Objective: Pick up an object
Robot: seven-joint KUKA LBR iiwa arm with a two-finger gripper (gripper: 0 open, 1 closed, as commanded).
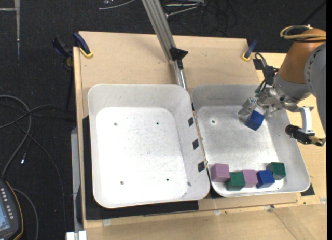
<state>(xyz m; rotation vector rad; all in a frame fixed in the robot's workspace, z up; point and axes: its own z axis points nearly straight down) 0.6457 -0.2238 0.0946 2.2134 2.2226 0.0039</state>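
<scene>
Two shallow white bins are seen side by side on a wooden bench [135, 57]. The left bin [104, 104] has raised, rounded walls on all sides and a wide bare floor. The right bin [228, 145] is bounded by the shared divide on its left and by a curved rim along its near and right edges. Most of its floor is free; open room is left to the left of and nearer than the gripper, while the near edge is crowded.

Along that near rim a row of small blocks is set close together: a light purple block [220, 171], a dark green block [236, 180], a pink block [249, 177], a blue block [265, 178] and a second green block [277, 169].

The gripper [254, 114] is seen over the far part of the right bin, reached in from the right. A blue cube [254, 121] is seen at its fingertips, closed upon from either side, so the fingers stand only a block's width apart. Whether the cube is lifted clear of the floor cannot be told.

The cube is tilted, one corner pointing down toward the near side; being roughly equal on all sides, it shows no clear long axis. Its faces are a plain mid blue, the upper part shaded by the fingers.
</scene>
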